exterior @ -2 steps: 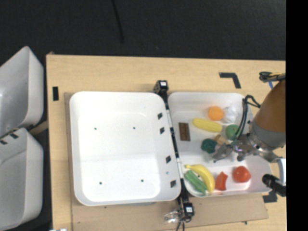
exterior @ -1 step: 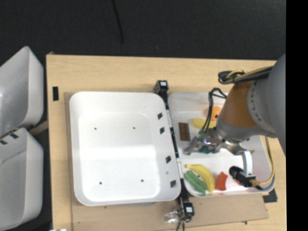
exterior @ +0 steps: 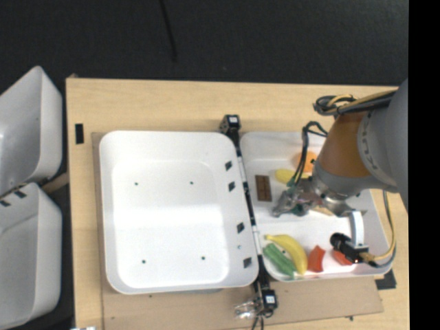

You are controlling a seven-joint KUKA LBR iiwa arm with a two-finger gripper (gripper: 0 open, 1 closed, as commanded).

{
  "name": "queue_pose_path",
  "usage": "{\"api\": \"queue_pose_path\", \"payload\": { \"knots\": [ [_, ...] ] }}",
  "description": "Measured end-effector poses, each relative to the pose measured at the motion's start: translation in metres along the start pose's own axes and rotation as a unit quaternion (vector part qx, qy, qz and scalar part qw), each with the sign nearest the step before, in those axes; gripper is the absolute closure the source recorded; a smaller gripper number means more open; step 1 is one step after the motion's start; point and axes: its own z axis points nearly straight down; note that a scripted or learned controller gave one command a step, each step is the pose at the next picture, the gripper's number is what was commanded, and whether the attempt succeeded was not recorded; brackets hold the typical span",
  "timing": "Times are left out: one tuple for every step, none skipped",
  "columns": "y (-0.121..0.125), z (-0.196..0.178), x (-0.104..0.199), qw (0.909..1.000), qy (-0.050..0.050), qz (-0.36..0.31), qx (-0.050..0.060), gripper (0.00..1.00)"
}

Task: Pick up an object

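Single overhead camera looking down at a slant on a wooden bench with two white bins.

The camera sits above the bench (exterior: pixel 82 205) and tilts slightly, so the far edge lies toward the top of the frame against a dark floor. It is far enough off to take in both the left bin (exterior: pixel 110 212) and the right bin (exterior: pixel 261 143) whole, side by side. The robot arm (exterior: pixel 357 150) enters from the right edge, partly covering the right bin. There is one view only.
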Motion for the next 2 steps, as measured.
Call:
{"api": "queue_pose_path", "payload": {
  "knots": [
    [0.067, -0.086, 0.06, 1.0, 0.004, -0.005, 0.006, 1.0],
    [0.05, -0.081, 0.143, 0.9999, 0.005, -0.005, 0.013, 1.0]
  ]
}}
